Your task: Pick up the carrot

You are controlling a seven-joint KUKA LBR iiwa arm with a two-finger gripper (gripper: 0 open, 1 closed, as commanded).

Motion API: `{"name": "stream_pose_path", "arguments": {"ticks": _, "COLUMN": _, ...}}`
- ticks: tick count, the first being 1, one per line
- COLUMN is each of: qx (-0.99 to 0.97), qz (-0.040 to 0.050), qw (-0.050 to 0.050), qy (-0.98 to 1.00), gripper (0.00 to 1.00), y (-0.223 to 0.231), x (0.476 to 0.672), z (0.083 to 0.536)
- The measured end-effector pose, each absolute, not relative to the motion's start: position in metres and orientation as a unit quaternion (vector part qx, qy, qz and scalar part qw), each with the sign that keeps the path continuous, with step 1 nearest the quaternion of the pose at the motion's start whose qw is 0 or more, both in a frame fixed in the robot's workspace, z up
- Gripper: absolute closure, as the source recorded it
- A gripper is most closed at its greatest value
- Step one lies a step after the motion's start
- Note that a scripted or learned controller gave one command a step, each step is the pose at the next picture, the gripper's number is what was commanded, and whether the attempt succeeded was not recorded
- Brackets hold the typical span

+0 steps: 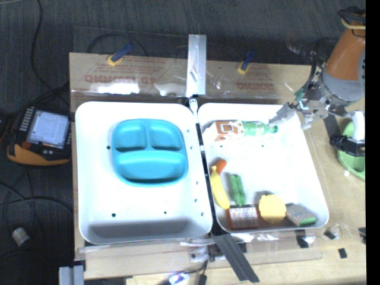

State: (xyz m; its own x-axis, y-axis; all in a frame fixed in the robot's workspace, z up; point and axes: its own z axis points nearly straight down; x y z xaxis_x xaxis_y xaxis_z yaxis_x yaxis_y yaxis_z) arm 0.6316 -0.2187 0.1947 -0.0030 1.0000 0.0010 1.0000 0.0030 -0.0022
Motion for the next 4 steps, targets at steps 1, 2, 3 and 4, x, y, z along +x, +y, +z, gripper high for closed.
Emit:
{"name": "stream_pose_path", "arguments": {"ticks": 1, "qx": -0.769, "qz": 0.0016, "qw": 0.001, "qy": -0.639, "gripper": 0.00, "y": -0.135, "x": 0.599, "z": 0.114}}
{"name": "stream_pose_path", "arguments": {"ticks": 2, "qx": -0.677, "qz": 0.0012, "qw": 0.001, "qy": -0.736, "gripper": 0.00, "y": -0.102, "x": 0.582, "z": 0.134}}
{"name": "stream_pose_path", "arguments": {"ticks": 3, "qx": -0.709, "qz": -0.0038, "qw": -0.005, "qy": -0.705, "gripper": 0.00, "y": -0.098, "x": 0.525, "z": 0.090}}
{"name": "stream_pose_path", "arguments": {"ticks": 4, "qx": -0.826, "qz": -0.0070, "qw": -0.006, "qy": -0.564, "gripper": 0.00, "y": -0.094, "x": 0.490, "z": 0.090}}
